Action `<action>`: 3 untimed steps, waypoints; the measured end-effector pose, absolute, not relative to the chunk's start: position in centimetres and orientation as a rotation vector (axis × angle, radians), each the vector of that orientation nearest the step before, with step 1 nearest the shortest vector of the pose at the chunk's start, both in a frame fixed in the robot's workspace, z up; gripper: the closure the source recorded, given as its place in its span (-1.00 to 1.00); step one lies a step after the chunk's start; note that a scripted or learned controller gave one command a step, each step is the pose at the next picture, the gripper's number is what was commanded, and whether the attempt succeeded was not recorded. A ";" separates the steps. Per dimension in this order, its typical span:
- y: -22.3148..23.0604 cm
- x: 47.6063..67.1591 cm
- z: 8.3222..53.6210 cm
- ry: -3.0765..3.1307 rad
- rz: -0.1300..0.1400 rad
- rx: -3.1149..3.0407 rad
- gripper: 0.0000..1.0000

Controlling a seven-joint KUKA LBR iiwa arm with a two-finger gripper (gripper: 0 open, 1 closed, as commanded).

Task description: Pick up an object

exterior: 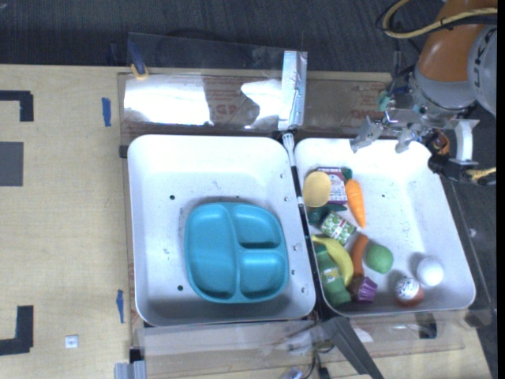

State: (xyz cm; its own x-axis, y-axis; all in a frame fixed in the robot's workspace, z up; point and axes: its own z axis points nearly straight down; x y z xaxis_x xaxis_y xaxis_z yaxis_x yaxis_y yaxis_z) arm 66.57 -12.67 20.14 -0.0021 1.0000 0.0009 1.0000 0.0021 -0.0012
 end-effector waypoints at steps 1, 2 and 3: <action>-11.5 64.1 9.6 -2.449 -0.015 -1.991 -1.00; -11.5 64.3 10.8 -2.452 -0.024 -1.996 1.00; -4.9 58.5 18.6 -2.240 -0.002 -2.201 1.00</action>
